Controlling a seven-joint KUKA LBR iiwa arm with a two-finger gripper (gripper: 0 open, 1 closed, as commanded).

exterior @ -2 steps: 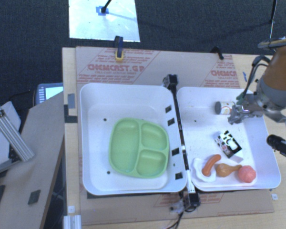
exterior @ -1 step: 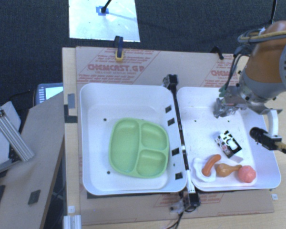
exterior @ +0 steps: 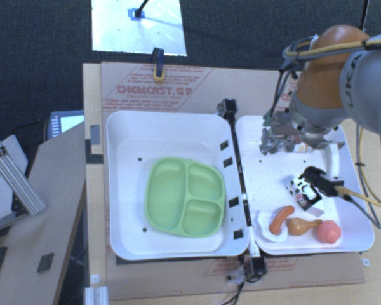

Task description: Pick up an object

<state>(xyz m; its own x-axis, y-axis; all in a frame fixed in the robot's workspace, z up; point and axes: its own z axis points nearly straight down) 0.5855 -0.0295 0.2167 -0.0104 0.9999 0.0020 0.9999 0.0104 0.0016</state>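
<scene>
Seen from the overhead camera: gripper (exterior: pixel 278 142) poised over the far part of the right bin (exterior: pixel 267 183), clenched or released impossible to tell. Lying well toward the camera from it, in that bin's near corner: orange sausage (exterior: pixel 281 219), long axis slanting up to the right, beside tan drumstick (exterior: pixel 301 225) and pink ball (exterior: pixel 328 232). In the left bin (exterior: pixel 124 170), a green divided plate (exterior: pixel 184 197).

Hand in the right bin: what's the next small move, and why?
Probably slide the hand toward the near edge, above the sausage. The hand sits at the far end of the right bin, apart from the sausage, drumstick and pink ball.
</scene>
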